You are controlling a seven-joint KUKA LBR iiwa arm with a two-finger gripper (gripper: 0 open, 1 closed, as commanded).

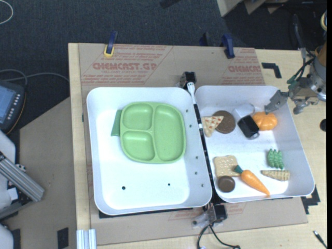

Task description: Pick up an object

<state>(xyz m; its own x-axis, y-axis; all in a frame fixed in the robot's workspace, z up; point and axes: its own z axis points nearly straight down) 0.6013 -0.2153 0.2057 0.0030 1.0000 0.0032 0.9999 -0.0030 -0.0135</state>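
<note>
Clearly, the two-finger gripper [290, 100] is hovering over the right white bin's [303, 160] far right rim, its grey fingers looking spread apart with nothing between them. Nearest it, the orange toy fruit [265, 121] is lying just beside a black block [248, 126], so a clean grasp probably means dropping straight down, fingers straddling the fruit's free sides. Room is opening toward the bin's middle; the toy carrot [253, 180], green sprig [275, 158] and crackers [225, 164] are sitting near the front wall.

A divided plate [153, 132] lies in the left bin [98, 154]; toy foods [249, 178] lie in the right bin [303, 160].
</note>
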